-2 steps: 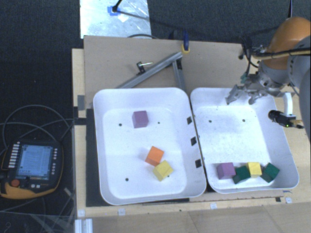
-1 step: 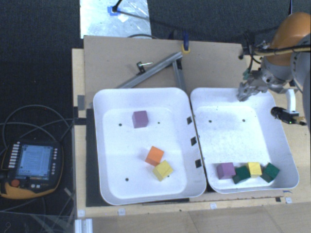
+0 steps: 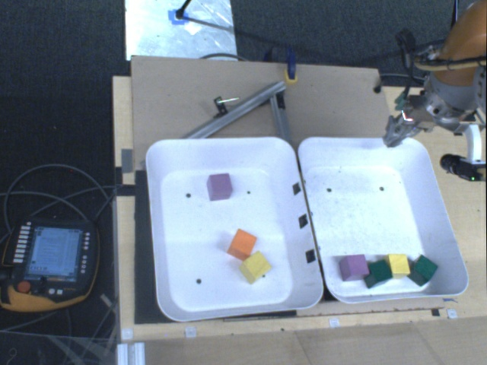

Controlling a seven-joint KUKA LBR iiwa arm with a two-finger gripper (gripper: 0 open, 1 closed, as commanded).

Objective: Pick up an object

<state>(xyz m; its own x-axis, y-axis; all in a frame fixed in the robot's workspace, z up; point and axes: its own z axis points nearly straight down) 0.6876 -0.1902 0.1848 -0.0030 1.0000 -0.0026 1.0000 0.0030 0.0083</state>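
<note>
The left bin [image 3: 163,204] holds a purple cube [image 3: 219,186] near its back, and an orange cube [image 3: 242,242] touching a yellow cube [image 3: 256,266] toward its front. Along the front wall of the right bin [image 3: 437,196] lie a purple cube [image 3: 353,266], a dark green block [image 3: 377,273], a yellow cube [image 3: 399,264] and another green block [image 3: 423,268]. My gripper [image 3: 395,133] hangs over the back right rim of the right bin, far from every cube. Nothing shows between its tips.
A grey metal bar [image 3: 236,109] lies on the brown board behind the bins, with a clamp [image 3: 290,71] at its far end. A teach pendant [image 3: 49,261] with cables rests on the floor at the left. A foil sheet [image 3: 179,17] lies at the back.
</note>
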